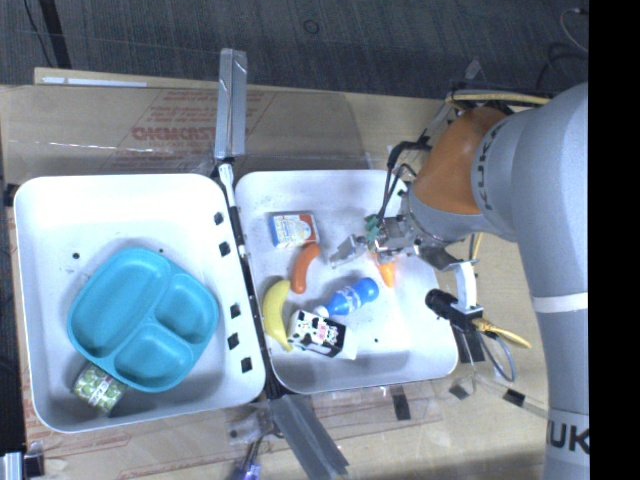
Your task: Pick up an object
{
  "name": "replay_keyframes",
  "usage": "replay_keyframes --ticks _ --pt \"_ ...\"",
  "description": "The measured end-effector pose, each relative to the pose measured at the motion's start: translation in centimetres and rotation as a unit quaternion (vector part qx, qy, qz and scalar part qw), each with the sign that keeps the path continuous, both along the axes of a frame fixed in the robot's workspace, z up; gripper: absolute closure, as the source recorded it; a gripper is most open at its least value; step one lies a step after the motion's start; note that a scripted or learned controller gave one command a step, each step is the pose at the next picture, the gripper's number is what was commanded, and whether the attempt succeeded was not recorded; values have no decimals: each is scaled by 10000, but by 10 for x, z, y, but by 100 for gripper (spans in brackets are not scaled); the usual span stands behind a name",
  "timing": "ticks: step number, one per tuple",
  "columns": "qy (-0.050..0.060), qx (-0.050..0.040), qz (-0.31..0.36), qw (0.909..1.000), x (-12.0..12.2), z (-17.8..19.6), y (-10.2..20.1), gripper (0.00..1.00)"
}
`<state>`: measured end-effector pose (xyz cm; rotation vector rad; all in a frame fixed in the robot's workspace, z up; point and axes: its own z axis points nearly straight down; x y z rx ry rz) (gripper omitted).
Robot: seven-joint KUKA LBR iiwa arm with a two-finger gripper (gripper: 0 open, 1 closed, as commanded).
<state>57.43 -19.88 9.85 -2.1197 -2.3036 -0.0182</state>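
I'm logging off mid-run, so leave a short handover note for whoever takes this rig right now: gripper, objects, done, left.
Gripper: low in the right bin, near its right side, close to a small orange piece; finger state unclear, nothing visibly held.
Right bin: small carton, hot dog, banana, blue bottle, black-and-white box.
Left bin: blue divided plate, small green item.
Done: nothing lifted.
Left: grasp and raise one object.
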Motion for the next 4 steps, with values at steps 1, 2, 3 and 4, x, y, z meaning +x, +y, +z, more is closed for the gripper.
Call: replay_keyframes --ticks 1,2,3,4 --pt "-86 -33 -99 9999 -17 1 1 0" --pt "-10 -12 56 10000 25 0 -1 0" --pt "68 -3 207 9998 32 -1 -3 0" --pt "66 -64 -78 9999 50 1 -13 0"
